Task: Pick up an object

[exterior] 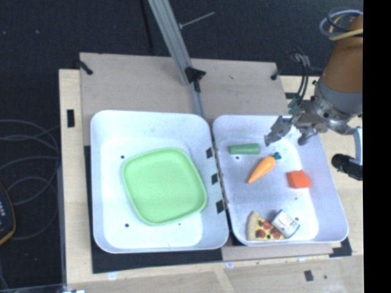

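My gripper [286, 140] hangs over the far part of the right bin [327, 191], open, with nothing between its fingers. Just below and left of it lies a green cylinder [244, 149]. An orange carrot [261, 168] with a teal tip lies slantwise below the gripper. An orange block [299, 179] sits to the carrot's right. Near the bin's front edge are a pizza slice [260, 227] and a small can [286, 223] on its side, touching each other.
The left bin [107, 133] holds a light green square plate [164, 185]. A grey metal pole [174, 38] slants up from the divide between the bins. Cables hang near the arm's wrist at the right.
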Motion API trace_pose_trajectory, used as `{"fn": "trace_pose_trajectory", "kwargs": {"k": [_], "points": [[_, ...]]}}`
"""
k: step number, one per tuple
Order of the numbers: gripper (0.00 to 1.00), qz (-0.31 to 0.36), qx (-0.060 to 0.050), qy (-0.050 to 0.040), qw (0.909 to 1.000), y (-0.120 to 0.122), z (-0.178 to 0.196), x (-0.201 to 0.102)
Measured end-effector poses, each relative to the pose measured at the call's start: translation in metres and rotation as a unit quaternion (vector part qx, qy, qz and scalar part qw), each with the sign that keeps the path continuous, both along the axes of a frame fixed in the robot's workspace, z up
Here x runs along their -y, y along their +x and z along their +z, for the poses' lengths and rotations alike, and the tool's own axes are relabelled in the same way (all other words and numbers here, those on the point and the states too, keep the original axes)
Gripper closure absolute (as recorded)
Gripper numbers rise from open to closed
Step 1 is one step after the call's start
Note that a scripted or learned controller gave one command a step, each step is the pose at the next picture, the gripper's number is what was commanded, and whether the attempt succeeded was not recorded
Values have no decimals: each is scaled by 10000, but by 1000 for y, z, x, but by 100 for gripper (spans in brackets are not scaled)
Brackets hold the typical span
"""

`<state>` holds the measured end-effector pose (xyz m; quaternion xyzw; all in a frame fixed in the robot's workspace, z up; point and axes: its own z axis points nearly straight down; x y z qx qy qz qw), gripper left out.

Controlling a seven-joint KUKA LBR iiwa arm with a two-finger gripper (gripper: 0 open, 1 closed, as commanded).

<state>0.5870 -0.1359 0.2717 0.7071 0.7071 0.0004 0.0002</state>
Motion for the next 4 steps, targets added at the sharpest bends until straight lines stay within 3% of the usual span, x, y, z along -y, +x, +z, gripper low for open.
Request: {"fn": "trace_pose_trajectory", "kwargs": {"k": [3,4], "points": [[0,-4,-25,-3,10000,7,-167,12],[100,-9,7,2,10000,9,-154,12]]}}
